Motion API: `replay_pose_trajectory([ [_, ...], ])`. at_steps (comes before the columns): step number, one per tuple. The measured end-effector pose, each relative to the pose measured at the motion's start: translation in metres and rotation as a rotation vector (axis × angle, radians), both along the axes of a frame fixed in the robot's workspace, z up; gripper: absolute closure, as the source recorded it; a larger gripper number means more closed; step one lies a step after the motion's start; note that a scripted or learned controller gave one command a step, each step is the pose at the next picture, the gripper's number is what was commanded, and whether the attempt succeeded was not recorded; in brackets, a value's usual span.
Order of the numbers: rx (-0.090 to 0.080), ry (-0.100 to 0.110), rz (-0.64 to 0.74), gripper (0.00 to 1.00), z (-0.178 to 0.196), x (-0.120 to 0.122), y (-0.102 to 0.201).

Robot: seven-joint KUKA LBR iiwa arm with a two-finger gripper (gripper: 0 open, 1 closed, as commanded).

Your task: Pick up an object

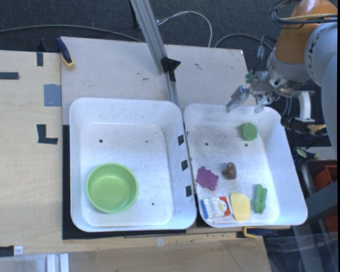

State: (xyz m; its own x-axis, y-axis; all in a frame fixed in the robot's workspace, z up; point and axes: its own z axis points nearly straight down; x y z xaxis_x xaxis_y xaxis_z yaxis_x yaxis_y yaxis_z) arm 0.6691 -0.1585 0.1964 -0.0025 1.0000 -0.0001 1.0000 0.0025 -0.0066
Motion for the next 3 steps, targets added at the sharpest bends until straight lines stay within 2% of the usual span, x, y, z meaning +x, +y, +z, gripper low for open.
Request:
replay_pose_trajectory([
  [1, 0.001, 0.002, 0.0, 0.0, -0.064, -0.007, 0.004],
  [2, -0.002, -0.004, 0.001, 0.0, -0.11, -0.007, 0.005],
  [3, -0.002, -0.005, 0.002, 1.0, -0.098, -0.006, 0.006],
])
